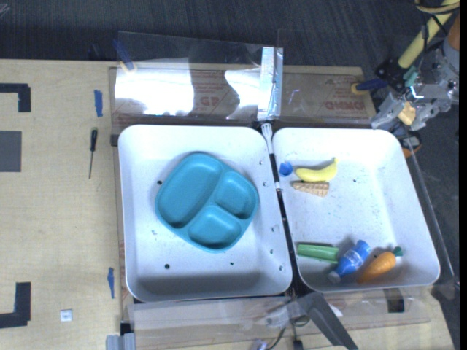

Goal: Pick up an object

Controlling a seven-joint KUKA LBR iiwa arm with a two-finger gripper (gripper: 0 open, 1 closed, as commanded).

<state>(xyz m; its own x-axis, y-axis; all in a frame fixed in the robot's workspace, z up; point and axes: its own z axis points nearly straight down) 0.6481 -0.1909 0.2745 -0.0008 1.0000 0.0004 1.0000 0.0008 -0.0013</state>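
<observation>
Orange toy carrot (379, 265) sits closest to you, in the near corner of the right bin (419, 203), straight down-frame from the gripper (403, 114) w/ the whole bin length between them. Touching the carrot on the side away from the arm is a blue toy bottle (352, 259), lying tilted. Just past that is a green cylinder-ish pc (318, 251), flat along the near wall. All 3 are well apart from the gripper.

Next back, in the left bin (146, 159), is a blue 3-compartment plate (208, 200), approx centred. It's the farthest item sideways from the gripper, across the divider btwn bins.

Farther still, back in the right bin, you've got a yellow toy banana (317, 171) w/ a tan ribbed wafer (311, 188) just on its near side, and a small blue ball (285, 168) at the banana's end by the divider. This group is nearer the gripper than the carrot group, but still across the bin width from it.

Gripper itself hangs outside the right bin, just beyond its far corner on the arm side, above the rim area, touching none of the objs. Can't tell if it's spread or closed; too cluttered and blurred there. Nothing seen in its grasp.

Behind both bins, level w/ the gripper and beyond, are cardboard (321, 97) and a glary clear plastic sheet (197, 79). Far off across the bench (51, 217) lies a thin screwdriver (93, 148).
</observation>
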